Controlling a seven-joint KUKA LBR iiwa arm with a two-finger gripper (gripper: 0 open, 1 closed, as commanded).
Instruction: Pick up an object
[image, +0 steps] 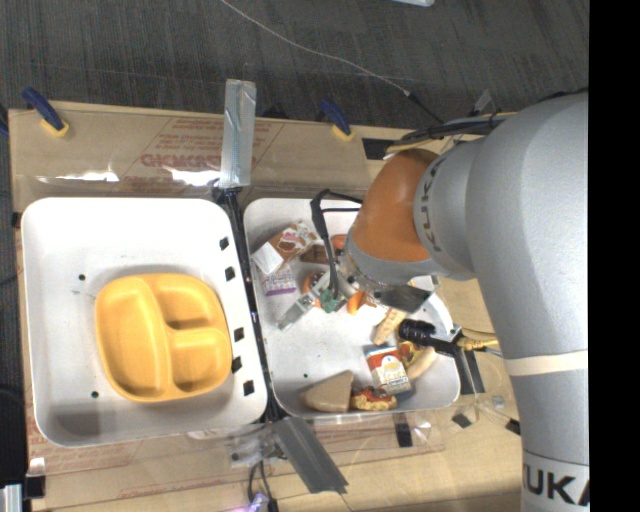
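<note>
Over the shallow white bin on the view's right (320, 345), the grey arm with its orange band (385, 225) reaches in from the right, and its bulk covers the bin's far right part. At the wrist's lower end, the gripper (345, 287) sits low among a cluster of small items near the bin's middle; the wrist hides it, so I cannot tell whether it is spread, closed or pinching anything.

Just beside it on the left lie a small green and orange piece (327, 297), a grey flat strip (293, 313), a purple-printed packet (280, 283) and a small white card (267, 259). A brown and white wrapped packet (292, 240) rests further towards the bin's far wall.

Along the near wall lie a tan wedge-shaped block (328, 393), a flat pizza-like slice (372, 401) touching it, and a small red and white carton (388, 368) just beyond.

Apart from these, the shallow white bin on the view's left (60, 230) holds a yellow plastic tray with three compartments (160, 335), lying flat near its middle.
</note>
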